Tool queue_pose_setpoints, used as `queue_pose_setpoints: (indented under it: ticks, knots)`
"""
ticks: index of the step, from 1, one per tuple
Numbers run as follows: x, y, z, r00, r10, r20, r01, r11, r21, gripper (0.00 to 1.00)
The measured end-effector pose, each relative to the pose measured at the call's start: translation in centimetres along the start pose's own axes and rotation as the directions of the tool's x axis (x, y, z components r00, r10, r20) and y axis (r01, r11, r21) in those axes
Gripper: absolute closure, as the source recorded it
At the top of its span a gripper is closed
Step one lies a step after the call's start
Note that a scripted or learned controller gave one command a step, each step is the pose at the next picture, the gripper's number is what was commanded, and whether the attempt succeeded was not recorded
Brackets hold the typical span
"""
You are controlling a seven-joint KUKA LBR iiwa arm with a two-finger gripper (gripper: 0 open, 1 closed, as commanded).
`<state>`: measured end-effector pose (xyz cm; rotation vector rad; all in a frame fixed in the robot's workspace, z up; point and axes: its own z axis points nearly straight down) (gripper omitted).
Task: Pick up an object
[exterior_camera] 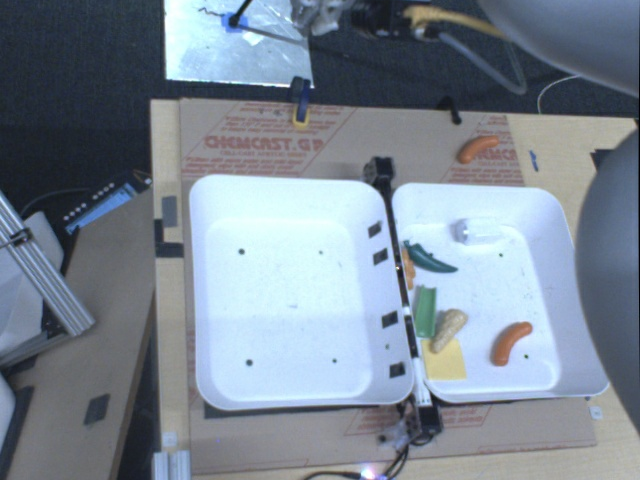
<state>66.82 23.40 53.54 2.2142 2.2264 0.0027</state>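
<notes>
Nearest us, the tabletop (120,298) carries a brown board with two white bins. We note the left bin (290,288) and the right bin (500,298), which holds an orange sausage (511,342), yellow square (446,360), tan lump (449,325), green pepper (430,259) and clear piece (477,231). Another sausage (478,148) lies on the board. Jaws (322,8) hang above the far edge; we cannot tell their state.

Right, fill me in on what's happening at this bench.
A grey robot arm is set up to pick an object from two white bins. Its claw hangs high above the bench's far edge, holding nothing. The right bin holds an orange sausage, a yellow square, a tan lump, green pieces and a clear item. Another sausage lies on the cardboard behind it.
</notes>
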Motion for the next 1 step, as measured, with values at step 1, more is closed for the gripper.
queue_pose_setpoints:
  ticks: [1]
  knots:
    - [0.00,0.00,0.00,1.000,0.000,0.000,0.000,1.000,0.000,1.00]
